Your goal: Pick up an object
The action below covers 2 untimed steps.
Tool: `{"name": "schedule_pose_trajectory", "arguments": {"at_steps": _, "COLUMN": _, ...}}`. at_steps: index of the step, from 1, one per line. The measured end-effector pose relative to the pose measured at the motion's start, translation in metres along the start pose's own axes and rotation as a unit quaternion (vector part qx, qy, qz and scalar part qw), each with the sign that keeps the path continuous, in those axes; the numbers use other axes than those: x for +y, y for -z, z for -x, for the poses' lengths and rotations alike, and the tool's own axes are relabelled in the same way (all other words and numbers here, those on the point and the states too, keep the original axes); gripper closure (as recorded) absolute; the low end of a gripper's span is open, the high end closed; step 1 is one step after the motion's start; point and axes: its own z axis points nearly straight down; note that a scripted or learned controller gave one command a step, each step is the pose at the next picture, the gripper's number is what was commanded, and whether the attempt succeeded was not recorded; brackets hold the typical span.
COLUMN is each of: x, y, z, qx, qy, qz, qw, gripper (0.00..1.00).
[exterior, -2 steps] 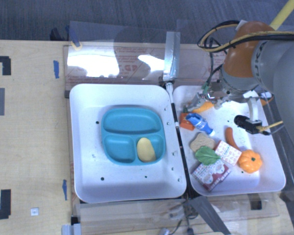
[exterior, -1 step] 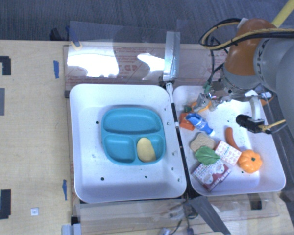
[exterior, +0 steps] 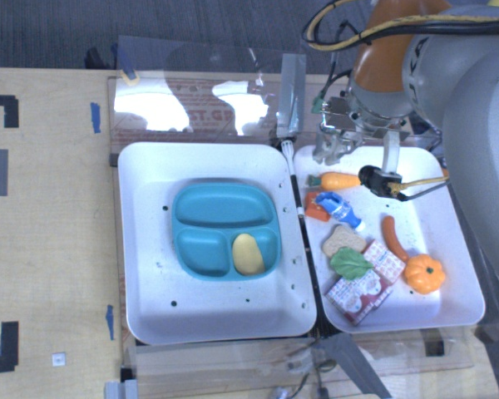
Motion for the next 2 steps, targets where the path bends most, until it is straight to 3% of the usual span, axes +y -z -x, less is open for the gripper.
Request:
{"name": "schedule_pose_trajectory", "arguments": {"at_steps": 1, "x": -0.001, "y": -0.002, "z": 0.002, "qx": -0.001, "qy": -0.001, "qz": -0.002, "qw": 1.0000, "gripper": 0.00}}
{"name": "schedule_pose_trajectory", "arguments": {"at_steps": 2, "x": 0.008, "y": -0.040, "z": 0.081, "qx": -0.002, "qy": 0.043, "qz": -0.005, "qw": 0.9991, "gripper": 0.00}}
